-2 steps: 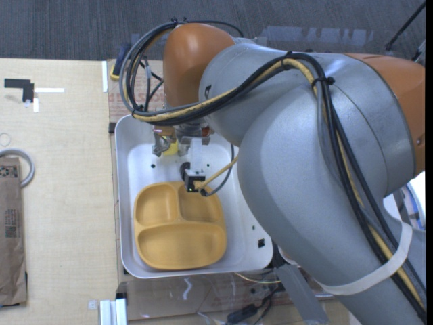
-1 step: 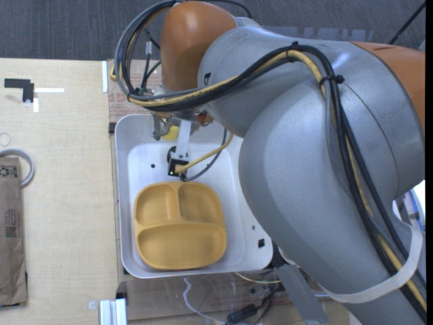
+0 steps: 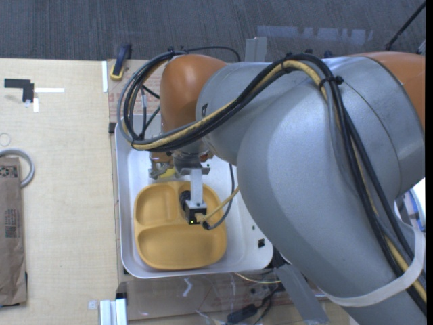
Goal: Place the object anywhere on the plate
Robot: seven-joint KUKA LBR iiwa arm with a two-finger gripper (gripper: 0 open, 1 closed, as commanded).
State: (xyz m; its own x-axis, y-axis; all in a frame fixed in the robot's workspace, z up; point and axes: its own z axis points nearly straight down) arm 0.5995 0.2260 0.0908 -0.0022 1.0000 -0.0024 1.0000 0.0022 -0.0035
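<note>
Arm: a large grey robot arm with an orange band above the wrist reaches in from the right and covers most of the right half of the view; black and yellow cables run over it.
Tool: the tool hangs low over the far edge of the plate, under the orange wrist.
Tool state: hidden by the wrist from this angle, so I cannot tell whether it is spread or pressed together, or whether it pinches anything.
Plate: a mustard-yellow, rounded-square plastic plate with raised dividers lies flat in the shallow white bin, towards its near left corner.
Object: a small olive-grey thing shows at the plate's far left rim, just beside the tool; it is too small and shaded to tell its shape or whether it rests on the plate.
Tabletop: the pale wooden tabletop stretches left of the bin.
On the tabletop: a brown paper bag at the left edge and a small black L-shaped piece at the far left, both well apart from the bin.
</note>
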